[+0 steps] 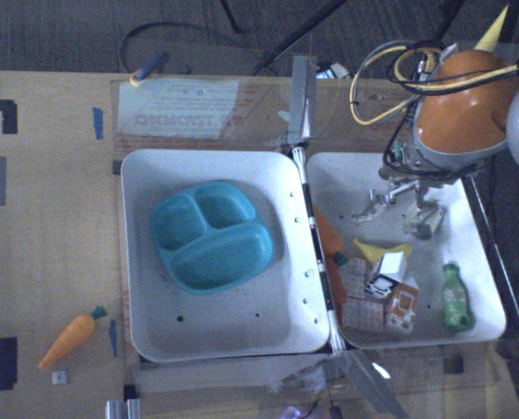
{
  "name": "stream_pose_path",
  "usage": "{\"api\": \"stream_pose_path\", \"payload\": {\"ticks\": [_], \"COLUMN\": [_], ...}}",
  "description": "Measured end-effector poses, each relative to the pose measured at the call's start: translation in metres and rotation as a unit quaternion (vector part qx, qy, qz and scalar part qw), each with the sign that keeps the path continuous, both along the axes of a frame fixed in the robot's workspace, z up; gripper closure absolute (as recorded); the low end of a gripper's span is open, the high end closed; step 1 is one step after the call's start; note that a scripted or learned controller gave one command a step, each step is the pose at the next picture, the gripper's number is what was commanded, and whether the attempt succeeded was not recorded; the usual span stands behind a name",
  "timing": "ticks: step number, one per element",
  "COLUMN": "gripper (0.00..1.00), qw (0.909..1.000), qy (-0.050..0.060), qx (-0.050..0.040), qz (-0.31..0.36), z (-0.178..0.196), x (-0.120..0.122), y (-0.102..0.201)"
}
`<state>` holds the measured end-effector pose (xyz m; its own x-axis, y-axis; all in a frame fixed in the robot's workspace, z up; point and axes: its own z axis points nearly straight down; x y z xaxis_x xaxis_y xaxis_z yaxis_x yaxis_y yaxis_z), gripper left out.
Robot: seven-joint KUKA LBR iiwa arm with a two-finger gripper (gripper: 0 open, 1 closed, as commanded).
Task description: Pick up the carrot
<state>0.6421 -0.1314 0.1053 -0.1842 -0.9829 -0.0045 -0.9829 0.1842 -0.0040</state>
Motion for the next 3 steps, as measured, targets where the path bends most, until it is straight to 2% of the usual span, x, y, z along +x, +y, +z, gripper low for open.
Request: {"api": "stream_pose_path", "payload": {"ticks": [1,2,3], "gripper": [0.0,0.0,0.0], "qw": [0.9886,0.9508,0.9419], "qy": [0.0,-0.001,-0.001], "qx": [-0.0002,-0.0006,-0.0013], "qz": [0.151,0.31,0.336], "z": [-0.019,-0.019,0.27], "x": [0.007,0.009,0.005], "y": [0.033,0.041,0.033]}}
